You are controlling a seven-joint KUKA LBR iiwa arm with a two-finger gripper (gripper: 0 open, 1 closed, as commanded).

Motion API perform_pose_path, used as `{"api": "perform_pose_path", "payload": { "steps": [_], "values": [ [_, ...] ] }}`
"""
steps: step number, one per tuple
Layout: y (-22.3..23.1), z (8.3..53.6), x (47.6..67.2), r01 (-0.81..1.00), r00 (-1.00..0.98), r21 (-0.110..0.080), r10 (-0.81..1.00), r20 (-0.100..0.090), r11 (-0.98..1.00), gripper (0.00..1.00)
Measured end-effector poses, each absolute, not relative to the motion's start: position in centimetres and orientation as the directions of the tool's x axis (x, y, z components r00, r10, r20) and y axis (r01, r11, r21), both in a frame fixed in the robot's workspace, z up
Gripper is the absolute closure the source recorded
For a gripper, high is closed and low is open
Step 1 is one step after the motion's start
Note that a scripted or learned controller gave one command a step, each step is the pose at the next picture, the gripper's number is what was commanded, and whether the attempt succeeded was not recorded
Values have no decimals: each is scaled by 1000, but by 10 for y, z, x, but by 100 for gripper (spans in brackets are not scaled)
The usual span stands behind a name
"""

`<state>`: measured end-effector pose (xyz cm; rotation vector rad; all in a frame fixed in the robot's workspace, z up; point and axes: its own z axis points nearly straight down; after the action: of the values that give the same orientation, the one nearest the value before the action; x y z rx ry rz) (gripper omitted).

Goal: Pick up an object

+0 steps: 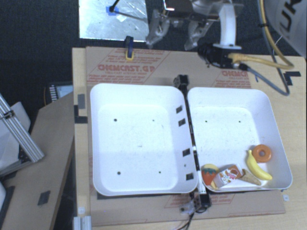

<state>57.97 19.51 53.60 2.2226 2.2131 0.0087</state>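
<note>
Nearest the camera, in the front corner of the right bin (268, 104), lies everything I might pick: a yellow banana (256, 166) against the front-right wall, an orange ring (262, 153) just behind it and touching its upper end, a small printed packet (229, 175) beside the banana toward the divider, a tan wedge (250, 178) between packet and banana, and a red-orange round fruit (209, 174) close to the divider (189, 128). The left bin (100, 128) sits on the other side of that divider, both bins resting on the tabletop (158, 66).

What worries me is the crowding. These pieces touch or nearly touch, and they are pushed up against the bin's front wall, so as I judge it a descent there could land a finger on a neighbour or on the rim, nudge the pile, and close on nothing. The banana's curve and the thin, flat packet both look likely to slip out.

Farther back, well beyond the rear rim of the right bin, my fingers (177, 32) hang above the tabletop. They are spread moderately apart, with a clear gap between them, and nothing is held or touched. A yellow hose (254, 59) and dark cable trail beside me behind that same rim, which I think could snag on a long reach forward.
</note>
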Motion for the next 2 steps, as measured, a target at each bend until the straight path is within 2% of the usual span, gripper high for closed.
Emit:
{"api": "perform_pose_path", "payload": {
  "steps": [1, 2],
  "values": [
    [205, 535, 509, 1000, -6, -1, 1000, 1, 6, 0],
    [226, 535, 485, 1000, -6, 0, 1000, 2, 6, 0]
  ]
}}
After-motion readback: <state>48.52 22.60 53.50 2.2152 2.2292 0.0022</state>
